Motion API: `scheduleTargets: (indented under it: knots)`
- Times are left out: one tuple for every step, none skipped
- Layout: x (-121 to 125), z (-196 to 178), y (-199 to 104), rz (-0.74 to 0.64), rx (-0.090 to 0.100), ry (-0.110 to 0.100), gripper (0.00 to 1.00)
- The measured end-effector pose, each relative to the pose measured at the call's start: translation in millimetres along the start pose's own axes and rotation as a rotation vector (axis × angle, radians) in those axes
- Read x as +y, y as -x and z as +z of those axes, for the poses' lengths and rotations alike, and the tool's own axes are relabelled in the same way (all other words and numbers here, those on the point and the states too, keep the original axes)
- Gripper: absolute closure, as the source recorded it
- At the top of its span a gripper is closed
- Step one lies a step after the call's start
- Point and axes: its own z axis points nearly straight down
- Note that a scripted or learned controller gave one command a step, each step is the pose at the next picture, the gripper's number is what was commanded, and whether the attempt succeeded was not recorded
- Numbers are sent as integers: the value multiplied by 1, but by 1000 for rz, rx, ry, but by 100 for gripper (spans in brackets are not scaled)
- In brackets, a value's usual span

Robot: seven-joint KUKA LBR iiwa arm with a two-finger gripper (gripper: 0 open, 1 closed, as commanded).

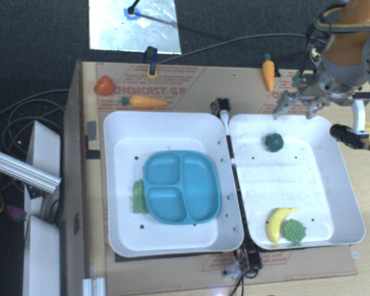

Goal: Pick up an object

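Gripper (301,106) is hanging over the right bin's (348,193) far edge, fingers spread apart with nothing between them. The dark teal lump (274,142) sits just below and left of the fingertips, while the banana (277,223) and green thing (294,230) are well apart, at the near end.

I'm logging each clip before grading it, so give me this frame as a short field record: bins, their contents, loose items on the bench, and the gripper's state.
left bin: blue divided plate, green item at its left edge
right bin: dark teal object near the far side; banana touching a green bumpy object near the front
bench outside bins: carrot, orange-red object, second carrot
gripper: open, above the right bin's far edge, holding nothing
nearest item to gripper: dark teal object
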Motion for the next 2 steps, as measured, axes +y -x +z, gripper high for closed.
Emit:
scheduleTargets:
  knots:
    - [5,146,2,0,0,-1,0]
    - [7,134,2,-2,-1,4,100]
